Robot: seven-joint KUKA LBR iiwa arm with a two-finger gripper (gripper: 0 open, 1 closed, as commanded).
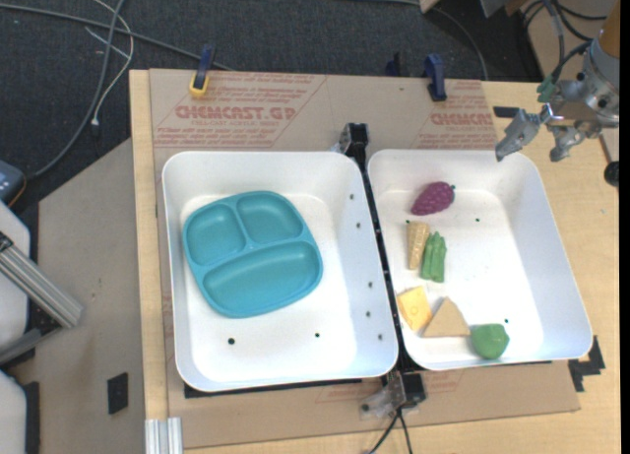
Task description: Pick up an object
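"CHEMCAST GP" is printed in red on the board. The gripper (536, 137) hangs with jaws spread, gripping nothing. Below-left of them, the green pickle (433, 257) lies lengthwise, pointing up-down, in the right bin (551, 245).

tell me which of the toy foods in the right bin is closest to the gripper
The purple grape bunch. It lies at the far end of the right bin, nearest the gripper; the other foods sit further toward the near edge.

Two white bins (197, 186), one teal plate (254, 252), perhaps six toy foods (433, 198).
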